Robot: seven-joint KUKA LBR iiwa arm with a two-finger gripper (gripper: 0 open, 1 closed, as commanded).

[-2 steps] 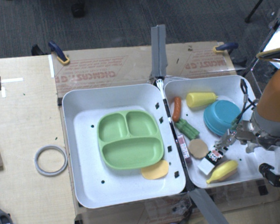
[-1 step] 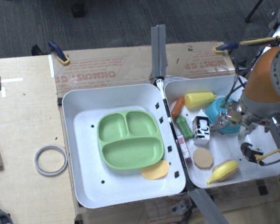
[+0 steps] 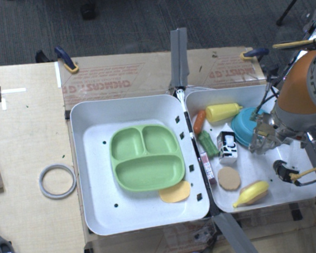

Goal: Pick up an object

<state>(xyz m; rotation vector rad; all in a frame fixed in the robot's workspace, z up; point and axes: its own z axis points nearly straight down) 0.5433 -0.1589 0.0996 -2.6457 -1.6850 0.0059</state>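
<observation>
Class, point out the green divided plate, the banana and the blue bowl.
green divided plate [image 3: 149, 172]: camera view, large lower compartment.
banana [image 3: 251, 193]: camera view, middle of the fruit.
blue bowl [image 3: 242, 123]: camera view, left rim.

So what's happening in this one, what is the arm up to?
The grey arm's gripper hangs low over the right white bin, at the edge of a blue plastic bowl; whether it holds anything is unclear. Around it lie a yellow toy corn cob, an orange carrot, a yellow banana and a tan round disc. The left white bin holds a green divided plate.
</observation>
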